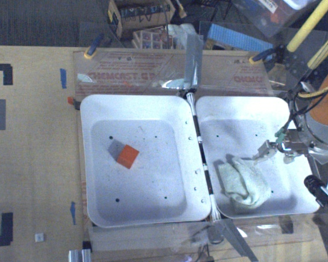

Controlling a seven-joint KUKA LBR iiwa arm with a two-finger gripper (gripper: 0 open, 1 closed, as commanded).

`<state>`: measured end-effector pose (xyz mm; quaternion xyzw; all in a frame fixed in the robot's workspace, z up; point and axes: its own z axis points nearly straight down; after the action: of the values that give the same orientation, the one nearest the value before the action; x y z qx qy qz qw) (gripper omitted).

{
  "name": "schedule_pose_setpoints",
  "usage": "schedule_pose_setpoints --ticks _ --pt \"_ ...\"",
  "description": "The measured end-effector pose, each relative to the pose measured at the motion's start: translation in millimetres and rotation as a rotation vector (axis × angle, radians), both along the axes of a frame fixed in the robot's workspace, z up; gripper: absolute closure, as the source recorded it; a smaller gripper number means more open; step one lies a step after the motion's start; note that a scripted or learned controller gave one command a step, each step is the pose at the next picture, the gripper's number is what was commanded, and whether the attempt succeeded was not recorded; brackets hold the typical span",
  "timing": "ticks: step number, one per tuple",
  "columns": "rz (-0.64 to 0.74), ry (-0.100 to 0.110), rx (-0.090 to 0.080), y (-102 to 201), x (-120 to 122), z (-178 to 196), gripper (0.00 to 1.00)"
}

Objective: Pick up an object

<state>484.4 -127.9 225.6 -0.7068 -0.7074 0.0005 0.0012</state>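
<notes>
crumpled pale green cloth (242,182) lies in right bin (235,113), end effector (264,150) just above it, closure undeterminable.

left white bin (98,113): orange block (128,156) touching grey block (115,148), floor around open | right white bin (235,111): crumpled pale cloth (241,183) blocks front

Evenly bright overhead light, slightly cool. Mild glare on white bins (136,105) at frame centre. Soft short shadows under orange block (128,156) and crumpled cloth (241,182). Low resolution, grainy; soft focus toward right edge.
</notes>
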Motion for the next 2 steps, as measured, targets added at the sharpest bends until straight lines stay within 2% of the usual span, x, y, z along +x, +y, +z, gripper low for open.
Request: schedule_pose_setpoints --ticks 1,2 --pt "0.137 -0.006 -0.003 26.7 80.8 -35.2 0.00" --pt "0.044 -0.017 -0.002 29.6 37.0 -134.9 0.00"
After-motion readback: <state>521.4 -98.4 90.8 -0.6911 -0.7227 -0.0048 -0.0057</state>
